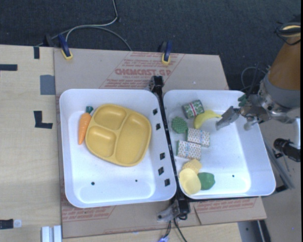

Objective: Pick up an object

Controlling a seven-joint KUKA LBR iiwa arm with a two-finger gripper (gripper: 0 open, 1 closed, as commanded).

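Two white bins sit side by side on the desk. The left bin holds a yellow divided plate with an orange carrot just beside its left edge. The right bin holds a green can, a banana, a dark green piece, two patterned packets, two yellow pieces and a green piece. The pincer hangs over the right bin's upper right, near the banana, nothing between its fingers
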